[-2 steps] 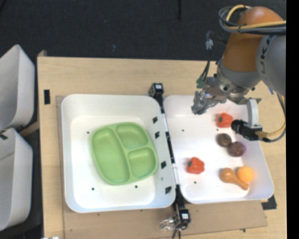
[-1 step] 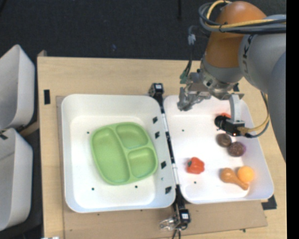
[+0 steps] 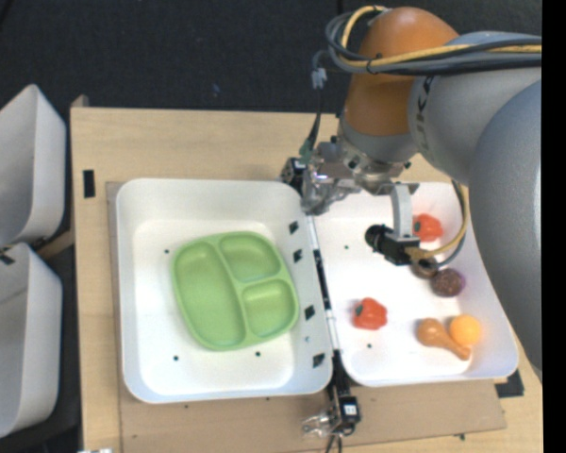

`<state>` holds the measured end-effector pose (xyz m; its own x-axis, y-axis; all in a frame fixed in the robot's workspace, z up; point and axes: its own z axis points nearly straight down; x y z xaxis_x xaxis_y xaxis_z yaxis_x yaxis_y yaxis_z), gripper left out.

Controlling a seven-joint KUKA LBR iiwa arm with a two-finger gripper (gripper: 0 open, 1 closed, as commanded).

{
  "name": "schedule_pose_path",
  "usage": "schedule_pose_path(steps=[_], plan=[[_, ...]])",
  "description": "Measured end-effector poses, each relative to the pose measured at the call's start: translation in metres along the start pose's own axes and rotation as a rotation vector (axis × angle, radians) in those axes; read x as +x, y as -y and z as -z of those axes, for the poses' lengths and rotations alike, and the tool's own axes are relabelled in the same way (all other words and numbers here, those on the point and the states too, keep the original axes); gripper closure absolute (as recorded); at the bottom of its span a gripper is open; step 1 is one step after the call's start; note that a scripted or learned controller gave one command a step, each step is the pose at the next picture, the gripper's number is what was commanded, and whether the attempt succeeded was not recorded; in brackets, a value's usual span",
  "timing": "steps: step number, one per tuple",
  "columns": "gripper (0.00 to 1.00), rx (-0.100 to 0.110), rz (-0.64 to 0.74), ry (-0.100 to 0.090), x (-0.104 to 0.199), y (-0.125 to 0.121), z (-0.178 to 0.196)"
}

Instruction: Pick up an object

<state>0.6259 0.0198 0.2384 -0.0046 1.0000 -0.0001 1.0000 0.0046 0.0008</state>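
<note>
From the overhead camera, the grey arm [image 3: 495, 130] is reaching in from the right over a pale wooden bench [image 3: 198, 140], its orange band [image 3: 396, 64] sitting above the wrist. The gripper [image 3: 316, 192] is hanging at the far end of the seam where the two white bins meet, and whether it is spread or pressed together cannot be told from this angle; nothing is showing in its grasp.

The left bin [image 3: 141, 357] is carrying a green divided plate [image 3: 234, 291], lying flat and turned slightly askew. The right bin [image 3: 396, 371] is holding the pickable things: a red toy [image 3: 369, 314] lying near the seam, a red-orange toy [image 3: 427, 226] resting further back, a dark round toy [image 3: 447, 282] sitting between them towards the right, and an orange gourd-shaped toy [image 3: 445, 336] lying near the front right corner. All four are lying apart from the gripper.

Beyond the bench the room is showing dark, with two white containers [image 3: 14, 168] standing at the left edge of the frame
</note>
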Motion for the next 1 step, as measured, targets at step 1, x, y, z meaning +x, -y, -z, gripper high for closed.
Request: schedule_pose_path(steps=[1], plan=[[1.00, 0.000, -0.001, 0.000, 0.0529, -0.0032, 0.0107]])
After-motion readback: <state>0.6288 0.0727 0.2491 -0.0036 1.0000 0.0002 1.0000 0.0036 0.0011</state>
